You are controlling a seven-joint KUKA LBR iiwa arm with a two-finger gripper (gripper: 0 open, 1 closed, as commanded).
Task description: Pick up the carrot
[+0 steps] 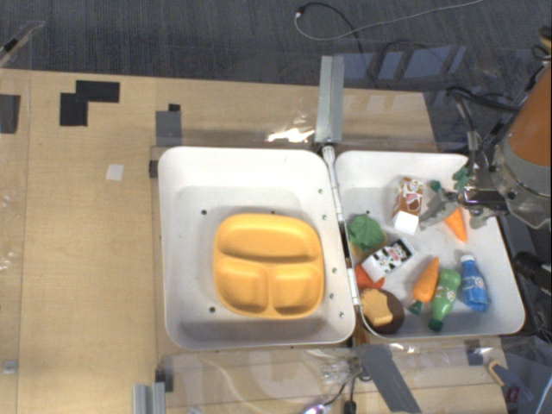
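We judge the pick barely begun: the tapered orange plastic carrot [424,281] with its green top lies untouched near the right white bin's [362,175] front wall, just beside a green bottle [443,296]. The two-finger gripper [454,203] hovers well apart from it, spread wide, grasping nothing.

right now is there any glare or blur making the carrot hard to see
In the camera view, the carrot is evenly lit and fairly sharp; glare sits on the clear sheet at the left bin's back rim; the end effector and the small items near it look soft.
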